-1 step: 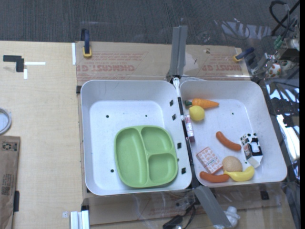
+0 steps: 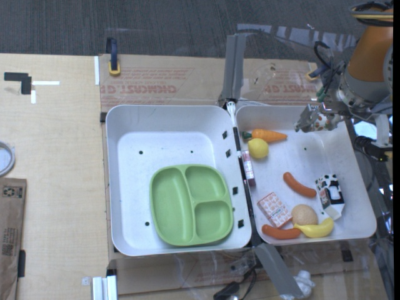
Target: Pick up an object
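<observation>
Half-hidden claw (image 2: 310,120) (fingers blurred), arm (image 2: 369,55) cropped

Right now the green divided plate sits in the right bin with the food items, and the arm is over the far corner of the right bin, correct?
Not quite. The camera view shows the green divided plate in the left bin, apart from the food items. The arm is indeed over the right bin's far corner.

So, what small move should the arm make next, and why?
Probably move the gripper toward the carrot and lower it. The gripper sits near the far edge of the right bin, with nothing visibly in it, and the carrot with the lemon beside it are the nearest items. This is only a judgement.
</observation>
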You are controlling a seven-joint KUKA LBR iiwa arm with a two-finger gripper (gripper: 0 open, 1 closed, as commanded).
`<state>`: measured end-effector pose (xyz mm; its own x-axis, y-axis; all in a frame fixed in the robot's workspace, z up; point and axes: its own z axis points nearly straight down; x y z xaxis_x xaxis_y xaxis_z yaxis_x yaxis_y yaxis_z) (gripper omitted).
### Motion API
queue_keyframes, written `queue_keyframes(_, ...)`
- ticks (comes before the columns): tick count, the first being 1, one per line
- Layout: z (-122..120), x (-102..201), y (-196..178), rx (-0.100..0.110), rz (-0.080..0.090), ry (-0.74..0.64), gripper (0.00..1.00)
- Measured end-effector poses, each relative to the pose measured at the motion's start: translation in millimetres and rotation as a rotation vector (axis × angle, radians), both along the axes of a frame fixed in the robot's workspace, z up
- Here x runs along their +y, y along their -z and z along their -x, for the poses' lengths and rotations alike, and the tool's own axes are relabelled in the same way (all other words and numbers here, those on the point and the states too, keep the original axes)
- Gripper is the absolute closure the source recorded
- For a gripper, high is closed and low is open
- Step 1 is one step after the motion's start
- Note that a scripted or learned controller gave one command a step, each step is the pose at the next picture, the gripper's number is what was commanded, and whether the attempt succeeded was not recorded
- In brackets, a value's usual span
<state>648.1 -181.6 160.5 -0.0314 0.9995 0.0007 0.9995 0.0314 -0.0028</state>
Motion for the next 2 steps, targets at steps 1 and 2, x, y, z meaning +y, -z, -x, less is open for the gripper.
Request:
queue_keyframes(1, -0.4, -0.3, -1.1, -0.002, 0.001, 0.000, 0.00)
queue_keyframes(2, -13.8, -26.9, 68.8, 0.003, -0.017, 0.082, 0.00)
